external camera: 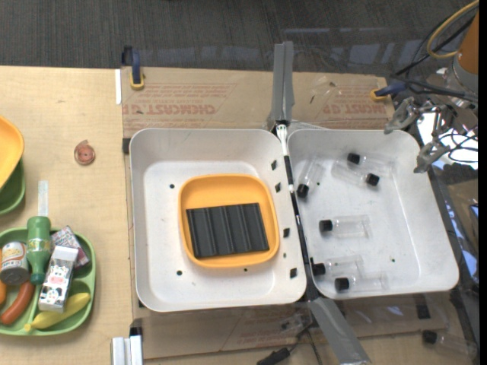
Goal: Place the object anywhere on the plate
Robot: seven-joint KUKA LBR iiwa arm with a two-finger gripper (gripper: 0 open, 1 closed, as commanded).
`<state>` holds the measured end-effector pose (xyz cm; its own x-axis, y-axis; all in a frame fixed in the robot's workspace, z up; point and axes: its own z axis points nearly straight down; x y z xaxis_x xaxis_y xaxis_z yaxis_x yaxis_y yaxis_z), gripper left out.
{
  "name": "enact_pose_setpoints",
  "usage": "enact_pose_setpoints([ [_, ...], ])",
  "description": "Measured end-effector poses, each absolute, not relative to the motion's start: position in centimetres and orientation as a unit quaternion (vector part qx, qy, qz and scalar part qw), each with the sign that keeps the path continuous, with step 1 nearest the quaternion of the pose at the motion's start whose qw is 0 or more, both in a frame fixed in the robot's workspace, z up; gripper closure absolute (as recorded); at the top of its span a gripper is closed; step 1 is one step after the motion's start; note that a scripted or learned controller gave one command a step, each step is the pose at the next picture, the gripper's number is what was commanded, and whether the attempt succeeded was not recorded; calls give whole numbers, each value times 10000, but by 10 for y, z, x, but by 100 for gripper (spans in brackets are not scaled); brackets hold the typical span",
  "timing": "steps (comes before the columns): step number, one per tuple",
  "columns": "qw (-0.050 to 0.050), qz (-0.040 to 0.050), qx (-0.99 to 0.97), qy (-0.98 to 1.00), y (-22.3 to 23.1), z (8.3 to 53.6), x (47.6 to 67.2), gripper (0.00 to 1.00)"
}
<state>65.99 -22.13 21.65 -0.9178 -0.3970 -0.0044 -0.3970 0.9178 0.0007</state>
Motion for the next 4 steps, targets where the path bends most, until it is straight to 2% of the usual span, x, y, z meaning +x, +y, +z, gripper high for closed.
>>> enact_pose_setpoints([
  [1, 39, -4, -2650, 9642, -221, 272, 660, 0],
  [2, 24, 6, -4036, 9149, -221, 227, 660, 0],
  [3, 37, -7, -5294, 8484, -221, 254, 660, 0],
  [4, 25, 9, -6486, 7611, -220, 211, 660, 0],
])
